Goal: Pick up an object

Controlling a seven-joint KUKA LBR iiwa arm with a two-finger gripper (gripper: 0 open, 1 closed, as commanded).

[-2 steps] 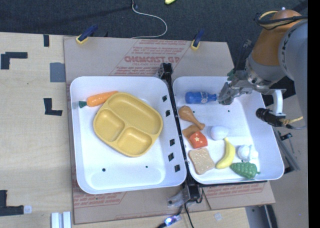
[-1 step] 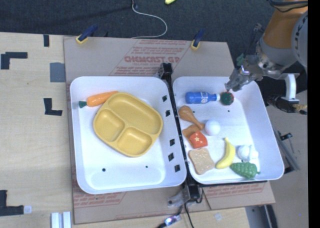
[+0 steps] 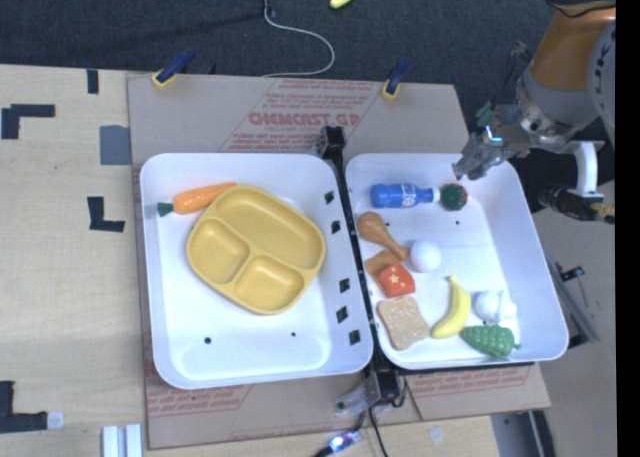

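My gripper (image 3: 476, 164) hovers over right bin (image 3: 530, 245) far edge; grip state unclear. Right bin: glossy blue bottle (image 3: 402, 195), small green ball (image 3: 455, 197), white sphere (image 3: 426, 257), curved banana (image 3: 454, 311), toast slice (image 3: 403, 323). Left bin (image 3: 170, 275): compartmented yellow tray (image 3: 256, 248), carrot (image 3: 200, 198).

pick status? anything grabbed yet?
Done: the arm has brought the gripper over the right bin's far edge, near the small green ball. In hand: nothing visible. Left: the grasp itself; bottle, banana and the other toys all lie in the bin.
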